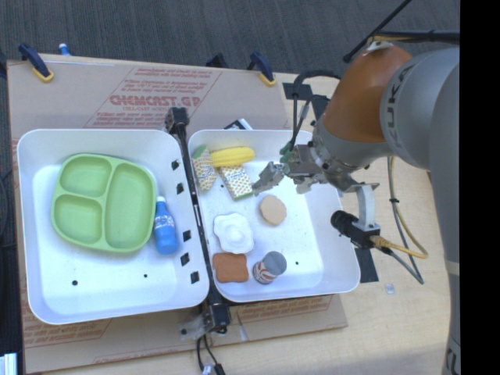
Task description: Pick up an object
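Your pincer (272, 175) hangs over the right bin (328, 266), its fingers spread and holding nothing, just above and beside the tan round piece (273, 209), which looks like the nearest candidate. That piece lies flat on the bin floor, apart from its neighbours; you should expect it to be light and fairly firm, so take it across its width. The yellow banana (232, 156) near the far wall is probably smooth plastic and could roll out of a grip, so close across its middle. The white lump (233, 232) looks soft and irregular, and the small can (269, 267) lying near the front wall may spin away if you pinch its curved side. The checked packet (237, 181) is partly hidden under the fingers, and you cannot make out its edges well. The left bin (39, 287) holds a green divided plate (104, 202) and a blue bottle (165, 227).
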Controlling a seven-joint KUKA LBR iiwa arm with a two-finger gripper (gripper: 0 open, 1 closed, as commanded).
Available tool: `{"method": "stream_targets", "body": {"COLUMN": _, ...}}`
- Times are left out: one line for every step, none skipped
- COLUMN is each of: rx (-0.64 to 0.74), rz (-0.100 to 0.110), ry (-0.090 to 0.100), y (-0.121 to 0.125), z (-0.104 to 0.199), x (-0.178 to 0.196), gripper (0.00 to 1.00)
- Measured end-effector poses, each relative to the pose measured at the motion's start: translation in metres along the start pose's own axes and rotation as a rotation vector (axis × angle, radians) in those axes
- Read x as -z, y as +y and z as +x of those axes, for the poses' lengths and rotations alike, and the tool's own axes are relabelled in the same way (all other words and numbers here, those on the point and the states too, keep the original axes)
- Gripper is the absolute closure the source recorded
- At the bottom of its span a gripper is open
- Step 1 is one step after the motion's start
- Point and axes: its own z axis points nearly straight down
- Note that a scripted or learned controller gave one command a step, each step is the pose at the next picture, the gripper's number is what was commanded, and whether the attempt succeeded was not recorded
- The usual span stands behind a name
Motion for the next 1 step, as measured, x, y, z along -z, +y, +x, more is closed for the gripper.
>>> {"method": "stream_targets", "body": {"rx": 0.003, "rz": 0.0, "ry": 0.0, "y": -0.0237, "z": 0.05, "x": -0.024, "gripper": 0.0}}
